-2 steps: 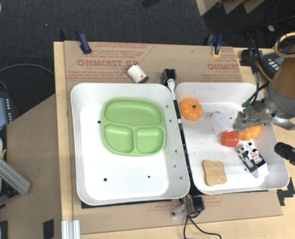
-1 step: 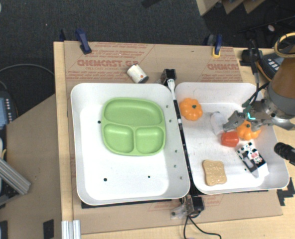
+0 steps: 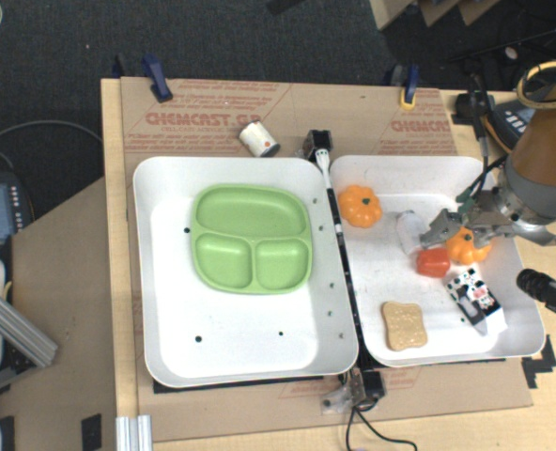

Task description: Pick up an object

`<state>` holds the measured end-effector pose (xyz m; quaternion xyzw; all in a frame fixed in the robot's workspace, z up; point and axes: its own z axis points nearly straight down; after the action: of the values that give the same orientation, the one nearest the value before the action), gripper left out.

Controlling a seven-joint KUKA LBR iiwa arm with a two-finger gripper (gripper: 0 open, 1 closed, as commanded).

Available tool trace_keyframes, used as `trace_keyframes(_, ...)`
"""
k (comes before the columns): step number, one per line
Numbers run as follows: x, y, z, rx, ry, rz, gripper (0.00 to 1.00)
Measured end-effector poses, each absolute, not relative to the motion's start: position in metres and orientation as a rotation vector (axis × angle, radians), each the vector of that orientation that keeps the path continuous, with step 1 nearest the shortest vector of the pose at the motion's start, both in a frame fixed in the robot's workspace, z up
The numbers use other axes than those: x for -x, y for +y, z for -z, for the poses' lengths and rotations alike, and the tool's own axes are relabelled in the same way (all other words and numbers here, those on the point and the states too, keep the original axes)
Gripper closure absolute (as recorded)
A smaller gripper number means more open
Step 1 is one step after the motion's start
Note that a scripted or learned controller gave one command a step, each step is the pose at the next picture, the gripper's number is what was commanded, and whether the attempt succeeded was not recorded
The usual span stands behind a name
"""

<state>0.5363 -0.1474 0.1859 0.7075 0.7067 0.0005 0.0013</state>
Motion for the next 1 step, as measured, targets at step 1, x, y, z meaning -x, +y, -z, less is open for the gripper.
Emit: trace_keyframes(1, -0.5363, -0.1474, -0.1859, -2.221, 2.218, -0.002, 0.00)
